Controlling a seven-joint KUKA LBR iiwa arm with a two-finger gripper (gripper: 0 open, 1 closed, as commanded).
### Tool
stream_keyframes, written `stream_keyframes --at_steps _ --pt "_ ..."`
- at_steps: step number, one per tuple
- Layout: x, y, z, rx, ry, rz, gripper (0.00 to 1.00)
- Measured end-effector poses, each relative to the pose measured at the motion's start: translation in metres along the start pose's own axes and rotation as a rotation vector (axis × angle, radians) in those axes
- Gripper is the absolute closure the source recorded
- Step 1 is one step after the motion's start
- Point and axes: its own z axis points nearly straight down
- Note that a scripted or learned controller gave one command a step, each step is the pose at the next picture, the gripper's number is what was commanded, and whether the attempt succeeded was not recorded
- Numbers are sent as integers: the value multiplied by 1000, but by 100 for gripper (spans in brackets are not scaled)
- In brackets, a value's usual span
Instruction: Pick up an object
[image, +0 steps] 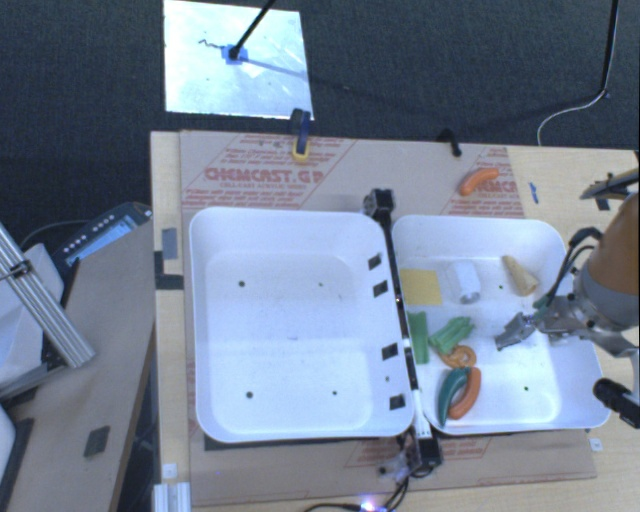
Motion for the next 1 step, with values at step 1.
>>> stream_keyframes --at_steps 1 --pt "34 58 50 -18 -5 -10 0"
